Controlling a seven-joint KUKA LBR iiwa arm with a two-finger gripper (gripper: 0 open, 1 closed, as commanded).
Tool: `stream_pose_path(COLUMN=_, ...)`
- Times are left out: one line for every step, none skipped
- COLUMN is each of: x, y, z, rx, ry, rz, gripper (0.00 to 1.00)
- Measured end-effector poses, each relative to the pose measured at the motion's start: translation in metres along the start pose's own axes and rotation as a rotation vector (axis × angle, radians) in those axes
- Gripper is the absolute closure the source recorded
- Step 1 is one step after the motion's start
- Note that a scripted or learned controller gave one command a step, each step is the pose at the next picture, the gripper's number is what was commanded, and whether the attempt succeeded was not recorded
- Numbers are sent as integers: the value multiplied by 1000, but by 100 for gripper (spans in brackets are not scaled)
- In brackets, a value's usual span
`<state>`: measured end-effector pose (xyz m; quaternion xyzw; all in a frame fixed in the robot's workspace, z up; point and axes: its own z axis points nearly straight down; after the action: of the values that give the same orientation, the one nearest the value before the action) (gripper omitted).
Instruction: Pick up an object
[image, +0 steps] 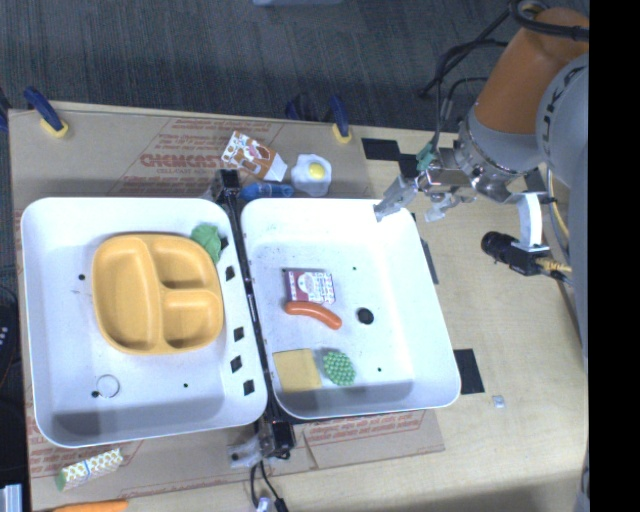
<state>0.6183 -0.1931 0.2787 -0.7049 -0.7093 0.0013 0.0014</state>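
My fingers (393, 203), slightly parted and holding nothing, hover over the right bin's (425, 300) far corner; the sausage (313, 315) lies well below-left of them, beside a small box (308, 286).

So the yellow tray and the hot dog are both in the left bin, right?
Not quite. In the camera view the yellow tray sits in the left bin, but the hot dog lies in the right bin.

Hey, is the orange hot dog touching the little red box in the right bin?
Touching, as far as the camera view shows: the hot dog lies right under the red box, its upper edge meeting the box's lower edge with no white bin floor between them.
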Motion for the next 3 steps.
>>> stream_pose_path(x=13, y=-24, z=175, rx=-3, ry=-1, rz=-285, gripper=0)
stream_pose_path(x=63, y=-76, z=179, rx=1, ry=1, rz=-267, gripper=0)
stream_pose_path(x=88, y=-5, z=187, rx=-2, ry=0, rz=-316, gripper=0)
